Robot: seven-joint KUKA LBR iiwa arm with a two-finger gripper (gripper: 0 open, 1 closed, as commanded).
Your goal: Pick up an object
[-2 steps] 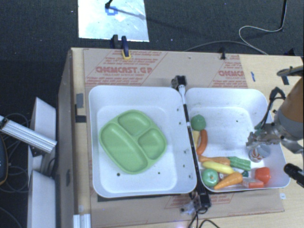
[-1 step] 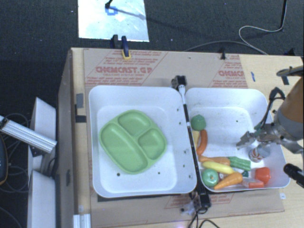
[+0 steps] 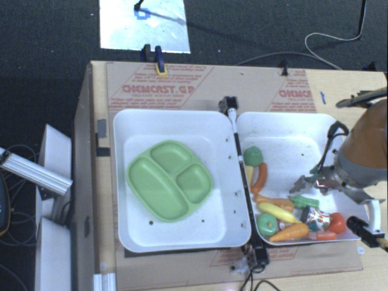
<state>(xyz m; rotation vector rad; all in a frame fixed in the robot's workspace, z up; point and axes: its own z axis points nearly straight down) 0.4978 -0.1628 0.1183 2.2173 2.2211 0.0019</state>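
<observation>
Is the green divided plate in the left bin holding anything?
Empty. The plate lies flat in the left bin, its three compartments showing bare green; the toy food is piled in the right bin.

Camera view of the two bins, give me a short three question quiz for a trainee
1. True or false: the green divided plate lies in the left bin.
2. Which bin holds the pile of toy food? A) left B) right
3. Fill in: the gripper hangs over the ___ bin.

Key: 1 true; 2 B; 3 right.
</observation>
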